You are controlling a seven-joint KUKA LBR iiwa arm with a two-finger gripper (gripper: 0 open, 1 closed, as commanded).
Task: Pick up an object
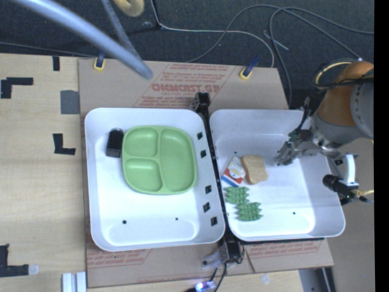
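In the right bin [316,224] lie a tan slice of bread [254,168], a small white, red and blue packet [234,172] beside it on its left, and two green pea pods [243,202] nearer the front. My gripper [290,152] hangs low over the right bin's right half, a short way right of the bread and apart from it. The grey arm with its orange band [340,96] comes in from the right.
The left bin [103,224] holds a green divided plate [160,160] and a small black block [114,143] at its left. Clips line the divider [206,163] between the bins. Cables run across the dark floor behind.
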